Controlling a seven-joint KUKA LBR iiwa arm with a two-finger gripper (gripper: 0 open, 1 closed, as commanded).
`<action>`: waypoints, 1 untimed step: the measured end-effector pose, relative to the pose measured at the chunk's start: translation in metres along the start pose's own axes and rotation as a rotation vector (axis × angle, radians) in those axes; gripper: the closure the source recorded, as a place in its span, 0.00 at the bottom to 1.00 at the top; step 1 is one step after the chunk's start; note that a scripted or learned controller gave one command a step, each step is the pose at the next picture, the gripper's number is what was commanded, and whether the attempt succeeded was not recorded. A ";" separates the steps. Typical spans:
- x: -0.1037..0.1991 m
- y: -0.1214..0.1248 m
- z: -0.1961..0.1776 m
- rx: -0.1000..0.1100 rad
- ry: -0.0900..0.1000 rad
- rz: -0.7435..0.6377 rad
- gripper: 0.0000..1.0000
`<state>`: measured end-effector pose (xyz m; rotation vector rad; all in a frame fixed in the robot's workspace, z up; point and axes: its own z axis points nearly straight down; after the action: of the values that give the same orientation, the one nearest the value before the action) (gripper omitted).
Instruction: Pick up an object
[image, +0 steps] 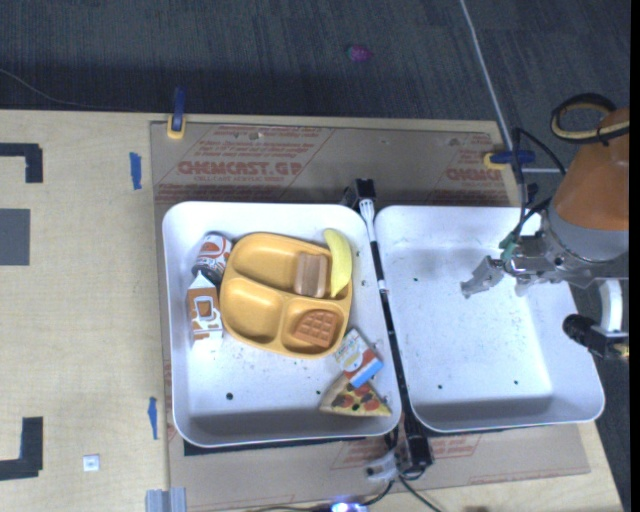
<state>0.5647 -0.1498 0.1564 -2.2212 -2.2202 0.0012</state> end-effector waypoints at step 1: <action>0.033 -0.071 0.064 -0.004 -0.001 0.000 0.00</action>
<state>0.4936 -0.1168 0.0920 -2.2235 -2.2225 -0.0016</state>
